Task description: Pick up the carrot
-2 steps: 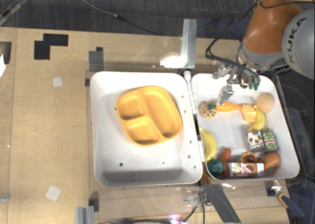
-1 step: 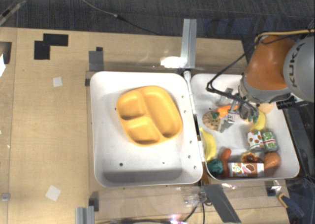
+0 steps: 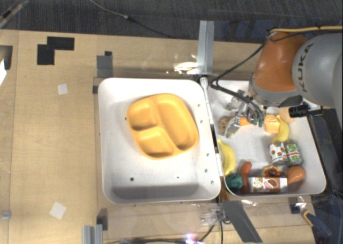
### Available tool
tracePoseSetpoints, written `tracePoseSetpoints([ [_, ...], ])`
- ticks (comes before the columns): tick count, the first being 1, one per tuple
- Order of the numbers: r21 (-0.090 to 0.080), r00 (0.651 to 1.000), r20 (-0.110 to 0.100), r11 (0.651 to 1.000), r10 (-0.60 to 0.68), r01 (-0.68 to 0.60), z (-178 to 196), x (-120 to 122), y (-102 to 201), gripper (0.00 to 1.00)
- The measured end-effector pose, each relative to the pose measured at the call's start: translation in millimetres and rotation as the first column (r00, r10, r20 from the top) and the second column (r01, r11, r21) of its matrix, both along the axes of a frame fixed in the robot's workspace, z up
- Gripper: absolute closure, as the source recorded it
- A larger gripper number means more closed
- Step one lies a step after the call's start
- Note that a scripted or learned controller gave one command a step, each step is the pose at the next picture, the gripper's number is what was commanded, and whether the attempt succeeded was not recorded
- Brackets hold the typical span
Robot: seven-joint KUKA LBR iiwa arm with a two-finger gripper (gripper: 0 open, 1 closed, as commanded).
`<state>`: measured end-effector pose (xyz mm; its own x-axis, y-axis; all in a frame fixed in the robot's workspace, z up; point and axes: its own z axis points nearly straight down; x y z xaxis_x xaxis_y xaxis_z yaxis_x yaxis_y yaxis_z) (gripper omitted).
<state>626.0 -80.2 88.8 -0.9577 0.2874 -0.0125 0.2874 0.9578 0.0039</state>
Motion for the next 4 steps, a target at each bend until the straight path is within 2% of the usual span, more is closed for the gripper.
tracePoseSetpoints([
  [1, 0.000, 1.000, 0.010, 1.000, 0.004, -0.004, 13.9, 3.2, 1.2, 1.00],
  [2, 0.003, 0.947, -0.001, 0.947, -0.320, 0.320, 99.5, -20.2, 10.6, 1.00],
  [3, 0.003, 0.904, -0.008, 0.904, -0.428, 0.428, 96.7, -58.4, 52.9, 1.00],
  [4, 0.006, 0.906, -0.001, 0.906, -0.423, 0.423, 108.5, -56.1, 53.1, 1.00],
])
